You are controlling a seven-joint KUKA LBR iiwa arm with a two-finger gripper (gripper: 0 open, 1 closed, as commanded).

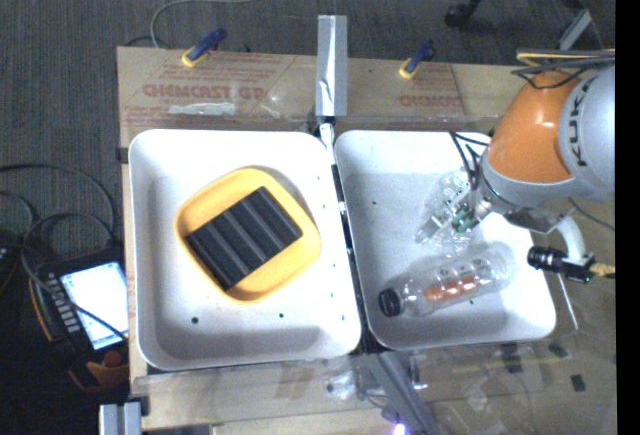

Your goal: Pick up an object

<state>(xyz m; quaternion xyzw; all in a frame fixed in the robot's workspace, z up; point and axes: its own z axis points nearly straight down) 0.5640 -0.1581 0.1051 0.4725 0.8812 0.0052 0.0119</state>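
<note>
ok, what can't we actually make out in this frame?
- Gripper: small, blurred against clear clutter; finger state unreadable in the camera view.
- Arm: cut off by the right edge.
- Bottle: transparent; contents just an orange smear.
- Right bin: far corner hidden under the arm.

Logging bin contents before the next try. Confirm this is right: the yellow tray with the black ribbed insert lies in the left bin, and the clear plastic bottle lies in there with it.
Not quite. The yellow tray does lie in the left bin, but the camera view shows the clear plastic bottle lying in the right bin, near its front wall.
</note>
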